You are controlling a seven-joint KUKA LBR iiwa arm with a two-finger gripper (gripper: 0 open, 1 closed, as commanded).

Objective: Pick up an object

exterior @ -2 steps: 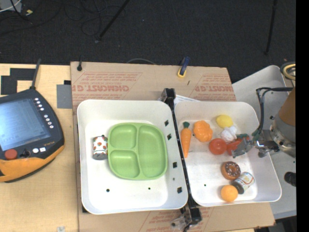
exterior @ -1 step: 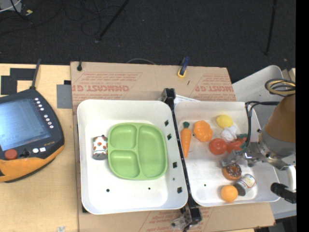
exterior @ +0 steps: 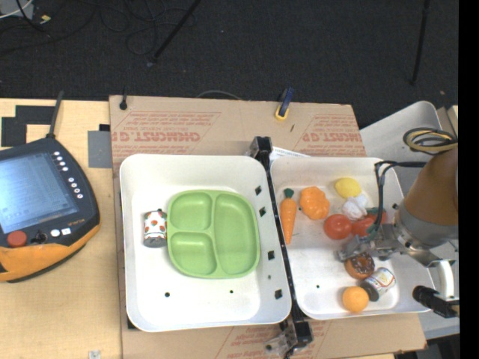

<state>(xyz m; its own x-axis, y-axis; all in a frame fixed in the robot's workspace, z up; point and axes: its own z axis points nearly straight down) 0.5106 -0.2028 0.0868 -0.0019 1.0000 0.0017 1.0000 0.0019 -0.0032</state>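
My gripper reaches in from the right and is low in the right bin, in the midst of a cluster of toys. A red tomato lies just left of it. A brown round piece sits directly below it and a small labelled can lies to the lower right. A white item and a yellow lemon lie above it. Farther left are an orange pepper and a carrot. An orange ball rests near the front rim.
The left bin bears a green divided plate with a small spotted can at its left. A divider runs between the bins. A tablet pendant lies at far left on the bench.
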